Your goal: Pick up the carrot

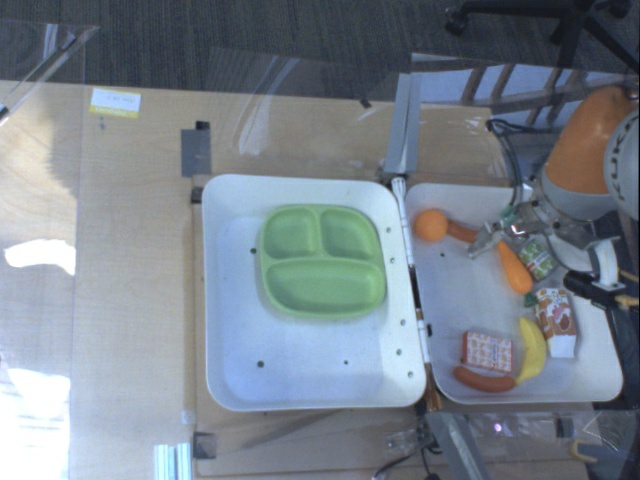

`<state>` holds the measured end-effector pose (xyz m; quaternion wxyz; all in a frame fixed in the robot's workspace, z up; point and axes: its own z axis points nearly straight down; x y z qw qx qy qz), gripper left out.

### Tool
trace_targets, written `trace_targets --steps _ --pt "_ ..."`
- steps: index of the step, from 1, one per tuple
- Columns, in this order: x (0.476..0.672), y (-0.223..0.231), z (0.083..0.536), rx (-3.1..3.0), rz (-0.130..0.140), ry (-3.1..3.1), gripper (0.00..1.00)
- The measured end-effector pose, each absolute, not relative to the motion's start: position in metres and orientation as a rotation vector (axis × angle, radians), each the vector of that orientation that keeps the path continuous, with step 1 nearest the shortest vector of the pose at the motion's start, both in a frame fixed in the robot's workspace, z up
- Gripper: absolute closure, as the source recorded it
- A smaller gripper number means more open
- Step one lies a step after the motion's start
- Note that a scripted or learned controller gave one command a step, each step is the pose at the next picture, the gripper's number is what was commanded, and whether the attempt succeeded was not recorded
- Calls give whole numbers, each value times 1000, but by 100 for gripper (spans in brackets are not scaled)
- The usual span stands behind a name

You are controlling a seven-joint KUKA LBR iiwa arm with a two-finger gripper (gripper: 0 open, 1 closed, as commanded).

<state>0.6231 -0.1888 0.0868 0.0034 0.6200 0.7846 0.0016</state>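
The carrot is a short orange stick lying at a slant in the right bin, near the bin's upper middle. My gripper reaches in from the right and hangs just above and to the left of the carrot's upper end. Its metal tip lies close to the carrot, and I cannot make out whether they touch. The grey arm with its orange band rises at the right edge.
Right bin: an orange ball with a reddish stub left of the gripper, a green packet against the carrot, a snack box, a banana, a red box, a sausage. Left bin: a green divided plate.
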Motion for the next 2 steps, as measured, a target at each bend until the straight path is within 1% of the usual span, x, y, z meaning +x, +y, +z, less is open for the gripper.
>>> trace_targets --steps 1,2 --pt "627 -188 101 1934 13 2455 100" --pt "665 -158 237 2409 10 2002 100"
